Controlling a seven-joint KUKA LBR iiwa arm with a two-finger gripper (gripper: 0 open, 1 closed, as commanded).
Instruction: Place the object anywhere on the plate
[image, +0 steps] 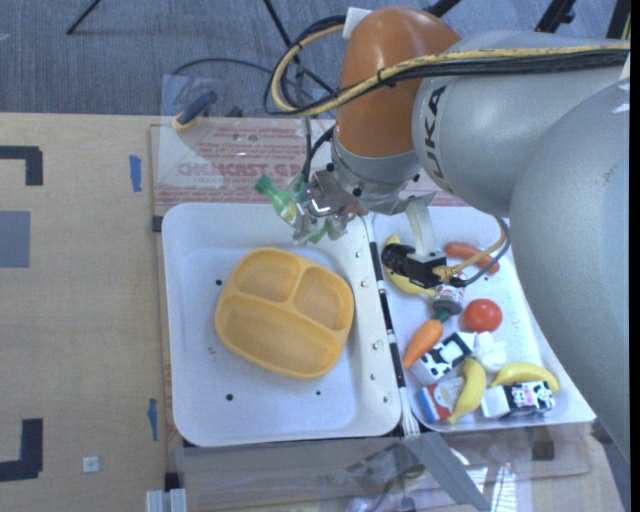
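Left white bin (190, 400), centre of frame, holding a yellow three-compartment plate (284, 311); right white bin (575, 400), at lower right, holding a carrot (422, 343), a tomato (482, 315), bananas (468, 388) and other small toys. The gripper (312, 222), above the left bin's upper right corner, grasps a green object (279, 197) between its fingers, clear of the plate

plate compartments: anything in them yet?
Empty. The yellow plate shows all three compartments bare; the gripper hangs past its far edge, beside a green object.
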